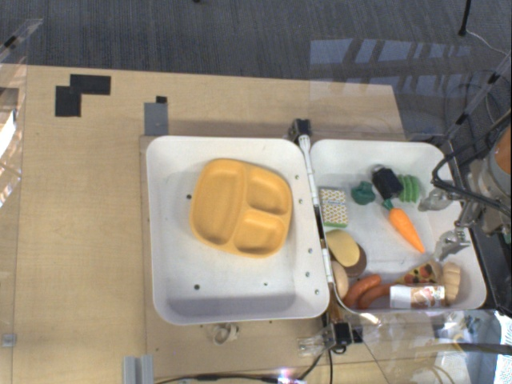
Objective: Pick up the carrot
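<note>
Carrot [406, 229] lying loose in the right bin [364, 152], tool [446, 224] beside it at the bin's right side.

From here the carrot rests on the bin floor, leafy end toward a black item [386, 182] and green pieces [410, 187], tip pointing at the tool. The tool's fingers [445, 247] stand apart with nothing between them, near the carrot's tip without touching it. A sausage [362, 290] and a bottle [416, 296] lie along the near wall. The left bin [164, 214] holds a yellow divided plate [210, 210] on the wooden surface [80, 238].
</note>
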Motion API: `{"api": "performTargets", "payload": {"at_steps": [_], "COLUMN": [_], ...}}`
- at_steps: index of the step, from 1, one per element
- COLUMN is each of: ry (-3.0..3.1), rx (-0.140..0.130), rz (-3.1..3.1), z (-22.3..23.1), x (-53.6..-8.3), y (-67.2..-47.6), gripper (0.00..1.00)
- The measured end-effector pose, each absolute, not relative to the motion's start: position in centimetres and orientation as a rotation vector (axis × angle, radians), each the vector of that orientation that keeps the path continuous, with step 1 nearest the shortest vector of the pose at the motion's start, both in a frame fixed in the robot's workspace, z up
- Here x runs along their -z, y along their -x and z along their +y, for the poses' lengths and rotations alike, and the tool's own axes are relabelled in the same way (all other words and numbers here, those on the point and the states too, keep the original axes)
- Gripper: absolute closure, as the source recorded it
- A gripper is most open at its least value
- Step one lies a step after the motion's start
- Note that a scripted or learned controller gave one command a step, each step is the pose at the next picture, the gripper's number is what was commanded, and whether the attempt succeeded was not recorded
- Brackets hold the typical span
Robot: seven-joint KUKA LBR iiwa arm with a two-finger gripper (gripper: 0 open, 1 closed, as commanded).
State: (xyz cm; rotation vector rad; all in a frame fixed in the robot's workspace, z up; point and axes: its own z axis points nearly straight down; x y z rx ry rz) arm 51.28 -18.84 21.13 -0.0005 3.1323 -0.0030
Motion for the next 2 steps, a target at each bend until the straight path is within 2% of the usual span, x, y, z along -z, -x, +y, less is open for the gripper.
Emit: {"api": "performTargets", "payload": {"at_steps": [1,2], "ry": [0.144,0.157], "rx": [0.011,0.011], "rz": [3.115,3.109], "z": [-17.6,-17.5], "x": [-9.1,-10.4], "y": [-53.7,-54.0], "gripper": [0.00,1.00]}}
